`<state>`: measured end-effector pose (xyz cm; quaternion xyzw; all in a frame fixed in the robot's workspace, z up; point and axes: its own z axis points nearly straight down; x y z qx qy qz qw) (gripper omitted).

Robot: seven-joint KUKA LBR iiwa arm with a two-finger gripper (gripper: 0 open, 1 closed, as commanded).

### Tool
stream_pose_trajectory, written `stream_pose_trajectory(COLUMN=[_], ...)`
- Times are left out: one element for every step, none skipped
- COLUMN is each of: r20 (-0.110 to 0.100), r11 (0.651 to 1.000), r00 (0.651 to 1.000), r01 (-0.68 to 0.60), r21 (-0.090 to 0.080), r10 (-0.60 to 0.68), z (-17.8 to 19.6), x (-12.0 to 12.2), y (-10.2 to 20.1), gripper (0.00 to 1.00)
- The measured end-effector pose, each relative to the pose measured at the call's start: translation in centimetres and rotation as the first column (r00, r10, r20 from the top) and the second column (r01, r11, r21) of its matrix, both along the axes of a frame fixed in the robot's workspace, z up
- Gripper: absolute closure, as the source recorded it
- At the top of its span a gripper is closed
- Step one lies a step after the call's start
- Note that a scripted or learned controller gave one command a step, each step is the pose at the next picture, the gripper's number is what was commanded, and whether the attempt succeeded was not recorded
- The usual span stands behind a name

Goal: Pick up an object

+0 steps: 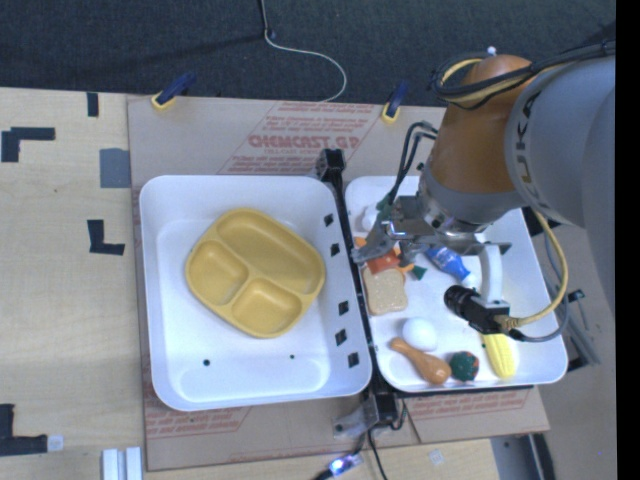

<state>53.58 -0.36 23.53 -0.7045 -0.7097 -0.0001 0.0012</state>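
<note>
My gripper [381, 248] hangs low over the left part of the right bin [530, 368], under the orange-banded wrist. Its fingers sit at an orange toy piece [386, 263], just above a slice of toast [385, 290]. Whether the fingers grip anything is hidden by the wrist. Further down the bin lie a white egg [420, 333], a chicken drumstick [420, 360], a dark green vegetable [463, 365] and a yellow corn cob [499, 355]. A blue item [449, 262] lies right of the gripper.
The left bin [165, 218] holds a yellow divided plate [254, 271]. A black divider strip [345, 268] runs between the bins. A black cable connector [475, 308] and yellow cable [545, 308] hang from the arm over the right bin.
</note>
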Motion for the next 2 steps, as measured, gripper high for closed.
stream_pose_trajectory(r20=[-0.001, 0.001], r11=[1.0, 1.0], r00=[1.0, 1.0], r01=[0.001, 0.001], r21=[-0.001, -0.001], r10=[-0.001, -0.001], z=[-1.7, -0.2], x=[1.5, 2.5], y=[5.2, 9.2], gripper=[1.0, 1.0])
